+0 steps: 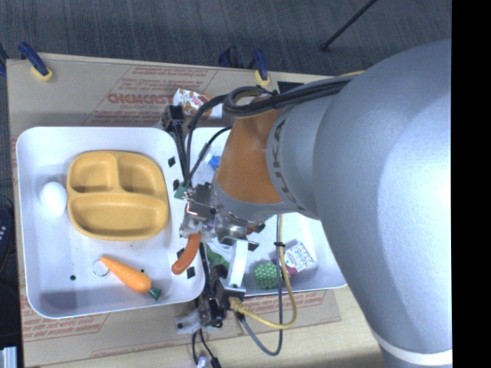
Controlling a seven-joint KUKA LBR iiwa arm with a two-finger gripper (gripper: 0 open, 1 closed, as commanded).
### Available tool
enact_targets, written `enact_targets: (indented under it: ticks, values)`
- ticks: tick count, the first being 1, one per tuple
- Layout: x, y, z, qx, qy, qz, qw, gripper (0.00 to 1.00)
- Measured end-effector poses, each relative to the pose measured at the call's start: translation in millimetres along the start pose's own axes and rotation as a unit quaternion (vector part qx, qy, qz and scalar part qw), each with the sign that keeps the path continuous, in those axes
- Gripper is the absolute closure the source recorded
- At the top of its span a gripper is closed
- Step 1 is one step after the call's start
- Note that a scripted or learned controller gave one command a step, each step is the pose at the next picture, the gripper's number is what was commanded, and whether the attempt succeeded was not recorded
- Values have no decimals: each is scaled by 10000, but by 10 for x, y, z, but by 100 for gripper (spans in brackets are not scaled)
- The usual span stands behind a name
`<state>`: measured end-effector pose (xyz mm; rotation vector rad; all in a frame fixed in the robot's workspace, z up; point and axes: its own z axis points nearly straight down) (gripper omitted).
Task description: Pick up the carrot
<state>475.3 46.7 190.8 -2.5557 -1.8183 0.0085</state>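
The carrot, orange with a small green top, lies flat near the front of the left bin, pointing towards the back left. My gripper hangs over the wall between the two bins, to the right of the carrot and apart from it. A shorter orange-red, sausage-like piece slants down from just under the gripper, over the left bin's right edge. The arm hides whether the gripper has hold of this piece.
A yellow divided plate sits mid left bin, with a white egg to its left. The right bin holds a green knobbly ball, a pink-and-white packet and a blue item. The arm covers most of it.
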Motion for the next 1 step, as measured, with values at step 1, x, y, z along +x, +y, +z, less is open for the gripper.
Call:
enact_targets:
  ticks: [1]
  values:
    - [-428, 155, -4, -3, 6, -786, 9969, 100]
